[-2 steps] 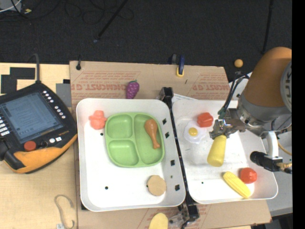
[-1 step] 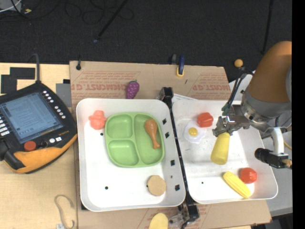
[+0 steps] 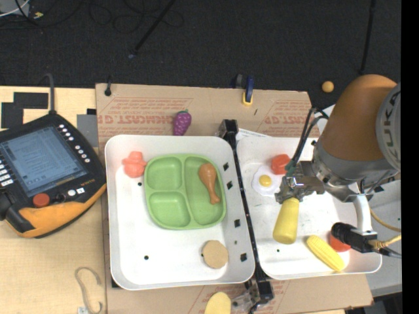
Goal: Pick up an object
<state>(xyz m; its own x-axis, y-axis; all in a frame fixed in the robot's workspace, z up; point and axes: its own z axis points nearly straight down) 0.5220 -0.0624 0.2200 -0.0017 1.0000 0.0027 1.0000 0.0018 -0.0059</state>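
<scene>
Grey metal end effector (image 3: 292,190) sits low in the right bin (image 3: 366,263), right of frame centre, directly above a yellow bottle (image 3: 287,220); can't tell from this angle whether it is released or clenched, and contact with the bottle top is unclear. Bottle stands slightly tilted mid-bin. Just left of the end effector lies a fried egg toy (image 3: 264,181), with a red block (image 3: 280,163) above it. Lower right of the bin holds a corn cob (image 3: 325,252) lying diagonally, a red-orange piece (image 3: 338,243) beside it, partly hidden. Arm's orange band (image 3: 357,120) fills the upper right. Left bin (image 3: 131,267) holds a green divided plate (image 3: 183,191) with a chicken drumstick (image 3: 210,182) in its right compartment, a pink toy (image 3: 133,165) at the bin's upper left, a tan round cookie (image 3: 214,254) near the bottom. Purple grapes (image 3: 182,122) rest on the cardboard (image 3: 150,110) above the bins. Teach pendant (image 3: 46,169) sits on the tabletop (image 3: 52,267) at far left.
</scene>
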